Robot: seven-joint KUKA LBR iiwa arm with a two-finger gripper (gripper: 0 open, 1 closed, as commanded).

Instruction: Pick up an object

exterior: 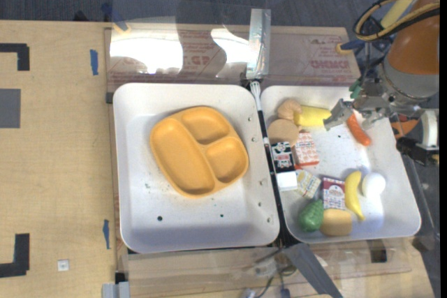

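Observation:
My gripper (pixel 349 119) hangs over the back of the right bin (pixel 408 220), fingers spread open. A small orange carrot (pixel 359 130) lies on the bin floor just below and between the fingertips; nothing is clamped. To its left are a yellow piece (pixel 312 116) and two beige lumps (pixel 288 109) (pixel 283 130). Small cartons (pixel 306 149) (pixel 282 155) sit mid-bin. A banana (pixel 354 193), a white egg (pixel 374 185), a red carton (pixel 333 193), a green vegetable (pixel 312 215) and a tan block (pixel 337 222) crowd the front.
The left bin (pixel 133 220) holds an orange divided plate (pixel 199 150). A ridge where the bins meet (pixel 265 150) separates them. The arm's orange band (pixel 415 45) and cables hang at the right. Bare floor in the right bin lies around (pixel 335 150).

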